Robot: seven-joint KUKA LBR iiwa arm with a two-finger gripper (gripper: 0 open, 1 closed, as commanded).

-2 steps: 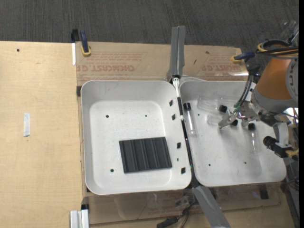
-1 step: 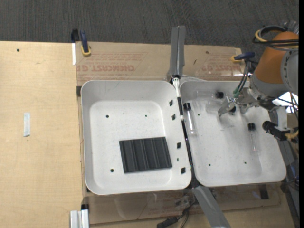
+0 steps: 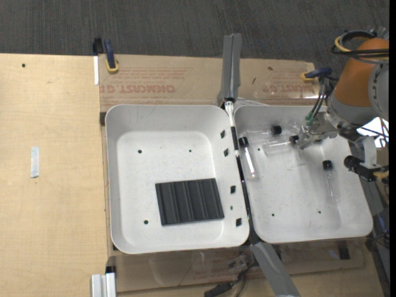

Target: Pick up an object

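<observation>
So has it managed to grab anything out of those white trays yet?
Nothing looks picked up so far. The gripper is low at the back of the right bin, close to a clear tube with a black cap; whether it grips it is unclear. Two more tubes lie there, and the ridged black block sits in the left bin. The lift remains.

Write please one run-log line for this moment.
arm: over right bin, far side | pincer: low, beside clear tubes | grasp: cannot tell | left bin: dark ribbed block
</observation>
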